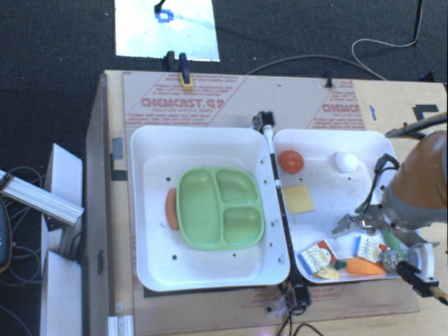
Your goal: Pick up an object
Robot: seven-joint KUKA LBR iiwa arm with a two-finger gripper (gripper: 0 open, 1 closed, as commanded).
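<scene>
Where the arm (420,187) reaches in over the right bin (364,140), the gripper (360,222) sits low above the bin floor, toward the near corner. Whether it is wide or narrow, cannot tell: wrist and cabling crowd it. Nothing seen held in it.

Around the gripper, right bin:
- Just beside it, on the near side: blue-and-white packet (367,247), with a green piece (390,242) partly under the wrist.
- Nearer the rim from there: carrot (364,265), lying flat along the bin's near wall.
- Near side and toward the divider: second packet (316,256), red and white, with a small yellow bit (327,274) touching its near edge.
- Toward the divider, apart from the gripper: yellow slab (299,199), flat.
- Far side, well apart: white ball (346,162); beyond it toward the divider, red ball (291,162).

Past the divider, well away from the gripper, left bin (150,257):
- Green plate (220,208), three compartments, roughly centred.
- Orange sausage (171,208), lying against the plate's outer edge, on the side away from the gripper.

Both bins rest on a board (210,100) with red lettering.
</scene>
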